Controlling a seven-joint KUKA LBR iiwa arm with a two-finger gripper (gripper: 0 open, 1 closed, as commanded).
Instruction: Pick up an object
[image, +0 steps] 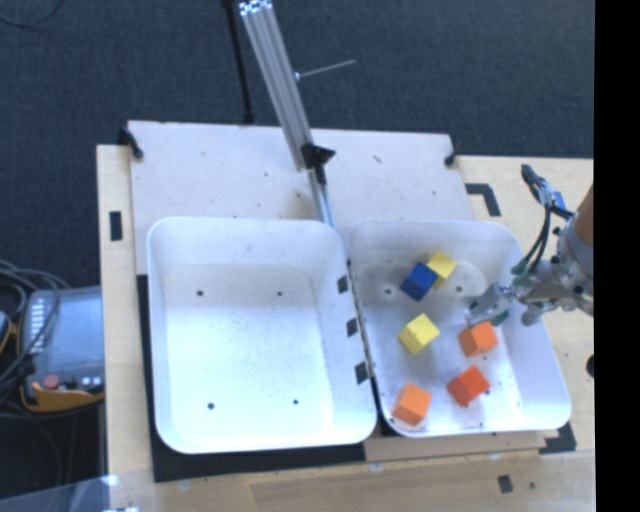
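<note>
The right bin (535, 375) holds several small cubes. A blue cube (418, 281) touches a yellow cube (440, 266) near the bin's back. A second yellow cube (419, 332) lies in the middle. An orange cube (479, 339) sits right of it, with a red-orange cube (468, 385) and another orange cube (411, 403) toward the front. My gripper (492, 308) reaches in from the right and hangs just above and behind the orange cube at mid right. Nothing shows in its grasp.
The left bin (180, 400) stands beside the right one, their rims meeting in the middle. A slanted metal pole (285, 95) rises from behind the bins. Cables and a grey box (60, 345) lie off the bench at the left.
</note>
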